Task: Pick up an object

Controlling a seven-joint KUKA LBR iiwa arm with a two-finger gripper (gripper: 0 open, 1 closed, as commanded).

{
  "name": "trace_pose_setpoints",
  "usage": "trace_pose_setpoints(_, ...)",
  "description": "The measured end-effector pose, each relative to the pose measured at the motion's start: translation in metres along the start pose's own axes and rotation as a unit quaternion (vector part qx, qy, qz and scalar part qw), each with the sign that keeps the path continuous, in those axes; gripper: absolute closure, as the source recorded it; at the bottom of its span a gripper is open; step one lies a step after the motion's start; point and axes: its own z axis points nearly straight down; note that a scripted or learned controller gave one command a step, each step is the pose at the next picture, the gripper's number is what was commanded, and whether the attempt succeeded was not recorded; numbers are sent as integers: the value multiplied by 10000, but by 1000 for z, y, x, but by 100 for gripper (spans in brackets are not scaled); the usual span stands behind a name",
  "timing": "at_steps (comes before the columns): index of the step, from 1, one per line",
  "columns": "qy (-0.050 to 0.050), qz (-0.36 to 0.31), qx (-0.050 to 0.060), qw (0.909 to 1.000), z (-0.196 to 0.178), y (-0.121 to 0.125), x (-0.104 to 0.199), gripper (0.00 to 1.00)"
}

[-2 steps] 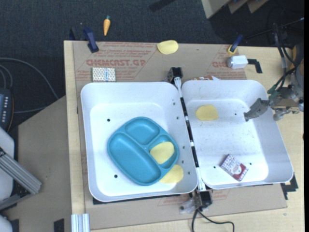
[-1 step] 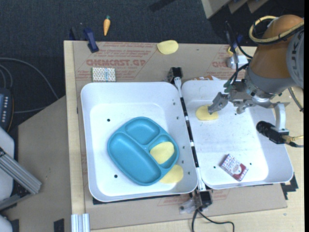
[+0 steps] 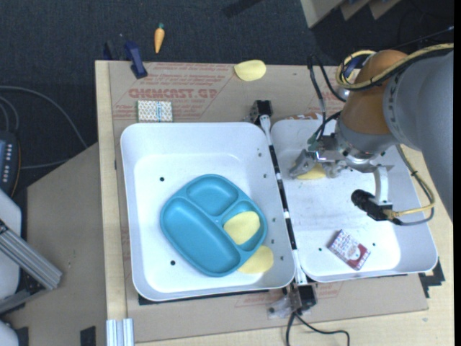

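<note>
1. Brown bench (image 3: 187,92) under our camera carries two white bins.
2. We see the left bin (image 3: 144,157) holding a blue divided tray (image 3: 205,225), one yellow piece (image 3: 243,225) inside it, another yellow piece (image 3: 257,260) beside it.
3. We find the right bin (image 3: 403,244) holding a red packet (image 3: 348,249) and a yellow object (image 3: 314,172) directly under our gripper (image 3: 315,161), whose finger state we cannot tell.

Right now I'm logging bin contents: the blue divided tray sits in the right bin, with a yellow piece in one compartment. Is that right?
Not quite. The blue divided tray sits in the left bin, not the right one, as the camera view shows. The rest holds: a yellow piece lies in one of its compartments. The right bin has a small red packet.
</note>
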Motion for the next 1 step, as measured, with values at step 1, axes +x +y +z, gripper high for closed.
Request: trace_pose_setpoints(1, -11, 5, -13, 10000, -1, 6, -27, 0)
